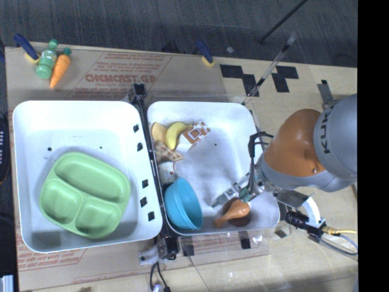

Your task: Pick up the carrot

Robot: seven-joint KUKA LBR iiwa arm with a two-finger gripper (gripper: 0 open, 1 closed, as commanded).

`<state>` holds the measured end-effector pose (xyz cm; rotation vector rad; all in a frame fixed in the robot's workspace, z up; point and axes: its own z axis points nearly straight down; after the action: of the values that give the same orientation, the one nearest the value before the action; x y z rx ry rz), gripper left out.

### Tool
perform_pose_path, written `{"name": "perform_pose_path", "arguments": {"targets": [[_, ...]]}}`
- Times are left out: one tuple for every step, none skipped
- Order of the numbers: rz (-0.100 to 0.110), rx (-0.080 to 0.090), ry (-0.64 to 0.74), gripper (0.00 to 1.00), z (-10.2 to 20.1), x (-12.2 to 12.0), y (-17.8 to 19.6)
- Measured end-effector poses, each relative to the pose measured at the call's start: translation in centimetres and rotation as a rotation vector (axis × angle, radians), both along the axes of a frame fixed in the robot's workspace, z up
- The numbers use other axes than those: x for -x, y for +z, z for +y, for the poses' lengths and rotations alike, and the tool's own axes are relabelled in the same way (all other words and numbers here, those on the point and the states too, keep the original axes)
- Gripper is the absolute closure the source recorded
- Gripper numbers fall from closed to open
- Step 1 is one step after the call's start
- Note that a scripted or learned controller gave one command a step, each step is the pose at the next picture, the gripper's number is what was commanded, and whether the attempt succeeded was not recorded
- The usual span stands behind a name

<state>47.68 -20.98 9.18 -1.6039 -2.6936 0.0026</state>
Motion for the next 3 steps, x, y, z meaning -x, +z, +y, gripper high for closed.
{"name": "perform_pose_path", "arguments": {"targets": [[0.002, 0.0, 0.009, 1.0, 0.02, -0.1, 1.01], [0.002, 0.0, 0.009, 0.0, 0.02, -0.09, 0.99], [0.004, 0.001, 0.02, 1.0, 0.06, -0.19, 1.98]]}}
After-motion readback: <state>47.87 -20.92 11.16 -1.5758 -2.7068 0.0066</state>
